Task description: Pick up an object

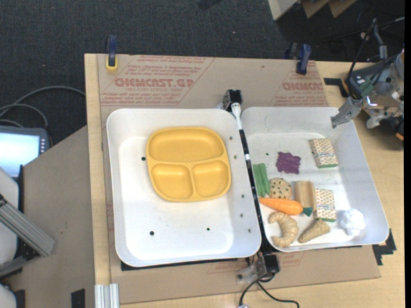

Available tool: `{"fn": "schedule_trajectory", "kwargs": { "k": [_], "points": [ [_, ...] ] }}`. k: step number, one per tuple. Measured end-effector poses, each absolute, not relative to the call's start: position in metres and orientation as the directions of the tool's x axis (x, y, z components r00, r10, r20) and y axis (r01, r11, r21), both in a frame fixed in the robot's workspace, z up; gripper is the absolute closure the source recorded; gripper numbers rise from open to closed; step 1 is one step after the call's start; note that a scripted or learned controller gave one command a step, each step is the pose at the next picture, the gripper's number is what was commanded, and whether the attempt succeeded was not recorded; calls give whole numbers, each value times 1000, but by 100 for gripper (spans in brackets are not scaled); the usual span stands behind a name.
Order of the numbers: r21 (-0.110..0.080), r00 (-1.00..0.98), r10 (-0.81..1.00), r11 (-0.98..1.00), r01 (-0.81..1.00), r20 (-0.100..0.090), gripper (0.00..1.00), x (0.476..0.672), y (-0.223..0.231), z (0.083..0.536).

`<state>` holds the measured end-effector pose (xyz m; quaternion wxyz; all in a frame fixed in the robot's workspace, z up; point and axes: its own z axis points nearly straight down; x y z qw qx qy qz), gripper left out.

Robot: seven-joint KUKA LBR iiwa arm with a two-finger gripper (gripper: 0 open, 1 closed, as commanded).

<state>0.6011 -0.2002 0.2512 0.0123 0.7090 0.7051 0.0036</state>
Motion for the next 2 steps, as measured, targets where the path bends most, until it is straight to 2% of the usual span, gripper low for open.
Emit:
{"fn": "schedule_trajectory", "kwargs": {
  "k": [1,2],
  "points": [
    [-6,-3,1000,3,1000,3,0,573,-147,188],
    [1,2,1000,-2,1000,3,0,525,-106,82]
  ]
}}
